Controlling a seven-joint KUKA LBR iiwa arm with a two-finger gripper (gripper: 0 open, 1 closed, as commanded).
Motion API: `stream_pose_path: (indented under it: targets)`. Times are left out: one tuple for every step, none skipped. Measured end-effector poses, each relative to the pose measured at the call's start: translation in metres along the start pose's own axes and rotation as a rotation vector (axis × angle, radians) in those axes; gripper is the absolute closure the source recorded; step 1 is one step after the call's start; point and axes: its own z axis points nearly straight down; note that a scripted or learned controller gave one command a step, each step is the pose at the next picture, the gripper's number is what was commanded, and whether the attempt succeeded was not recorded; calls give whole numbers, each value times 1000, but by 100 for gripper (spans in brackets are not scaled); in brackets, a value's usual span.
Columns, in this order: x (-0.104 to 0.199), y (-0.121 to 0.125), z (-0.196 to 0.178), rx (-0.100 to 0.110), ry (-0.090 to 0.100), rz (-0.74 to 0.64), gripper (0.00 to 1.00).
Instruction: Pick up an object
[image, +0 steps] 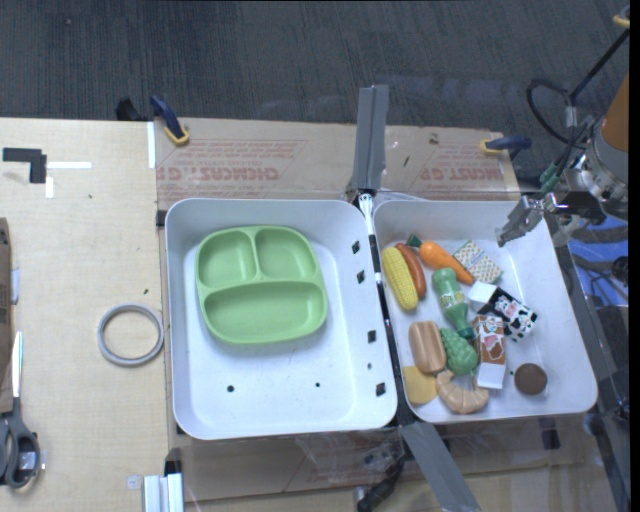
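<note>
At the near side of the right bin, the toy food lies heaped together, corn, carrot, bread and small cartons touching, likely tipped in as a stock to pick from, while the left bin holds a green plate. Farther back, the end effector hangs over the right bin's far corner, empty; whether its fingers are parted I cannot tell.

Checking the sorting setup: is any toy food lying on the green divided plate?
No, the green divided plate sits bare in the left bin, while the toy food is piled in the right bin.
</note>
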Motion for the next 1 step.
stream_pose_path:
  targets:
    - [31,-12,108,1,0,-1,0]
